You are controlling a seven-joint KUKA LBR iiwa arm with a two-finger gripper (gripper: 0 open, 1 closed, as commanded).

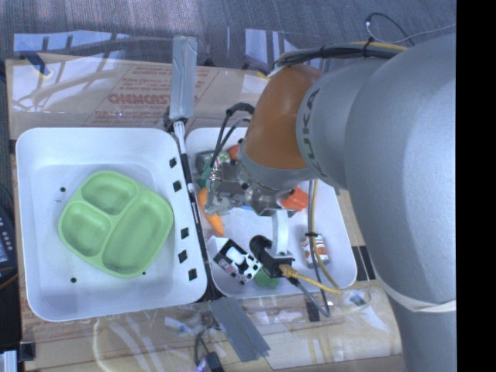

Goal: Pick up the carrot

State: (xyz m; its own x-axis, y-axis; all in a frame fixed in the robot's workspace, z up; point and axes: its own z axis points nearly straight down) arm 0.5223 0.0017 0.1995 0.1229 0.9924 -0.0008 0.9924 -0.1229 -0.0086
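Camera view is showing the grey arm's tool (232,191), grip state impossible to tell, crowding the small orange carrot (211,214) at seven o'clock, risking nudging it against the right white bin's (341,231) wall.

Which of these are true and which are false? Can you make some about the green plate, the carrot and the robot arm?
1. The green plate has three compartments. True.
2. The green plate lies in the right bin. False: it lies in the left bin.
3. The carrot lies on the green plate. False: it is in the right bin, near the wall between the bins.
4. The arm hangs over the right bin. True.
5. The arm's band is blue. False: it is orange.
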